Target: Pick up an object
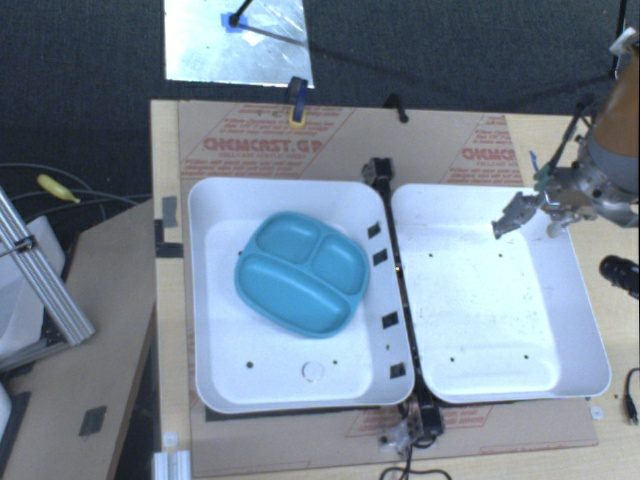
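A blue divided plate lies flat in the middle of the left bin. Near that bin's front edge sits a small pale round object, hard to make out. My gripper hangs over the far right part of the right bin, well away from the plate. Its fingers stand apart with nothing between them.
A black divider strip with clips runs between the two bins. Both bins rest on a cardboard sheet. A metal frame stands off the bench at the left. A shiny panel lies at the back.
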Available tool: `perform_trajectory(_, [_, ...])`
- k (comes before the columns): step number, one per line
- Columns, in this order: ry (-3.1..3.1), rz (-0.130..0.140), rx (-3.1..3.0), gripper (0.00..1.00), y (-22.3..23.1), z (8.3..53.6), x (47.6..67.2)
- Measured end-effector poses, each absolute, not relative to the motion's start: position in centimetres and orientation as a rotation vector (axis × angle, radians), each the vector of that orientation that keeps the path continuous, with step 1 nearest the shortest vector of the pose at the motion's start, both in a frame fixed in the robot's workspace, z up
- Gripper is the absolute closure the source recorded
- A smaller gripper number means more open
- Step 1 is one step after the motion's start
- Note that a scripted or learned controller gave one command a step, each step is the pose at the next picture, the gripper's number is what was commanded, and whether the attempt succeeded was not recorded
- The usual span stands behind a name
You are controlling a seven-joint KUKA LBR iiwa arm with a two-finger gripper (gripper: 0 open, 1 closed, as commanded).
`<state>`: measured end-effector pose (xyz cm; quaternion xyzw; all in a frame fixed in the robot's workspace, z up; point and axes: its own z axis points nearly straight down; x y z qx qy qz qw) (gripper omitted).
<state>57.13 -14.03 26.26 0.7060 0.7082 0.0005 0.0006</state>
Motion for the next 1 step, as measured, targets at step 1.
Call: perform_trajectory(1, [2.227,-0.008,2.229,0.0,-14.48,12.92,52.93])
